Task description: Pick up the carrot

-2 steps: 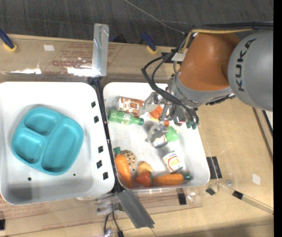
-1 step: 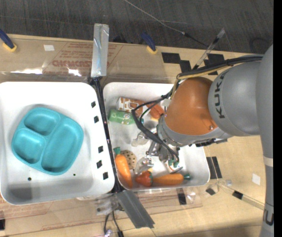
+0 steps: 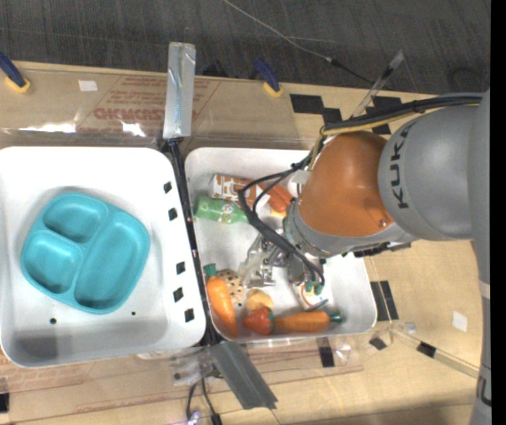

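Well, the big grey arm [image 3: 439, 171] with its orange band [image 3: 346, 189] is hanging right over the right bin [image 3: 359, 277], and that bulk is the first worry: it blankets the bin's middle and upper right, so anything lying under it is anyone's guess. The left bin [image 3: 13, 175] sits alongside, carrying a teal divided plate [image 3: 84, 251] and well out of the action.

Down at the business end, the jaws [image 3: 266, 268] hover low above the crowded near corner, but cables and shadow tangle around them (honestly, I cannot tell whether they are spread or pressed together), and nothing visibly sits between them.

The carrot [image 3: 301, 322] lies flat along the bin's near wall, green top pointing right, touching a red piece [image 3: 257, 321] at its left end. That is the risk, in my judgement: the target is hemmed against the wall, so a descent could strike the rim or skid off the carrot's rounded side.

Just beside sits an orange, speckled item [image 3: 221, 301] of similar colour; a mistaken grab there seems plausible. A green bottle [image 3: 220, 209] and a partly hidden packet [image 3: 230, 185] lie farther back, their details too small to read.
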Robot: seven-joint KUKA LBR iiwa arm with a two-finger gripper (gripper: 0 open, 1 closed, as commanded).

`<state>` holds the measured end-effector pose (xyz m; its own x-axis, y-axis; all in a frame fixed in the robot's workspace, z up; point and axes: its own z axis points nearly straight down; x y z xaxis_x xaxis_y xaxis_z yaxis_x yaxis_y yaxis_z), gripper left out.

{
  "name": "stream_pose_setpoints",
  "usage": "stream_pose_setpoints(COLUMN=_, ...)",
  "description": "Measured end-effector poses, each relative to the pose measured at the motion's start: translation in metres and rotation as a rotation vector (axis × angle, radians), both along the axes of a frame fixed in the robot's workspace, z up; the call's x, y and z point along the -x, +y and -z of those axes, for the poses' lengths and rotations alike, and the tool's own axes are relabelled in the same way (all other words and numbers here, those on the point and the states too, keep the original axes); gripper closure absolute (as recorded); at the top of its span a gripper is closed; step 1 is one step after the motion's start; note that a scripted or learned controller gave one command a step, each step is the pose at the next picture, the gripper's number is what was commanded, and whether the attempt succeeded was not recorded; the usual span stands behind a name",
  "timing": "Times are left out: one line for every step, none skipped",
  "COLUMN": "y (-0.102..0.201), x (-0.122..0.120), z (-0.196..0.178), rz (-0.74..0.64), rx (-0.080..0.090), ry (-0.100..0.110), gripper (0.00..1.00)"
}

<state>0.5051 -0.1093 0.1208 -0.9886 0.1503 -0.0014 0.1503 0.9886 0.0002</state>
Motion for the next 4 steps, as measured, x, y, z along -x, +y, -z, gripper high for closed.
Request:
stream_pose_setpoints(y=-0.029, x=-0.022, z=-0.118, rz=-0.325, rx=0.004, ry=-0.004, gripper=1.0)
stream_pose_setpoints(y=0.007, x=-0.018, z=-0.08, rz=-0.652, rx=0.0, ry=0.001, gripper=1.0)
stream_pose_setpoints(y=0.017, x=-0.102, z=-0.076, rz=-0.749, rx=0.0, ry=-0.001, gripper=1.0)
stream_pose_setpoints(y=0.035, x=-0.151, z=-0.072, rz=-0.824, rx=0.001, ry=-0.002, gripper=1.0)
